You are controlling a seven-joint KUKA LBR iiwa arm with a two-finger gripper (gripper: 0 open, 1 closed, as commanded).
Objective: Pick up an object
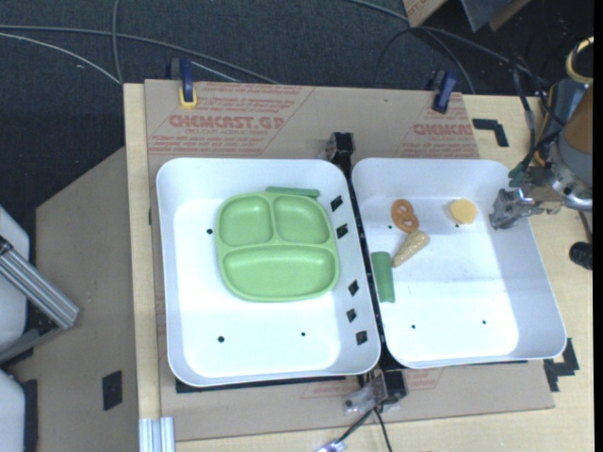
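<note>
Dark carpet is showing around a brown bench (283, 111) that is carrying two white bins side by side. Nothing is being lifted yet, so by the look of it the whole pick is still ahead: choosing an object, closing on it, raising it.

Largest to smallest, the left bin (188, 328) is holding one green plate (277, 247) with three compartments, lying flat near its middle. The right bin (490, 337) is holding four small things: one green stick (382, 277) lying against the wall between the bins, one tan cone (410, 247) just beside it, one brown pretzel (404, 216) near the cone's upper end, and one yellow disc (463, 212) sitting apart toward the far wall.

One arm is reaching in at the right, and its gripper (509, 210) is hanging over the right bin's rim, near the disc but not touching it. Its fingers are too small and blurred to judge, so whether they are spread or pressed together cannot be told; nothing is visible between them
</note>
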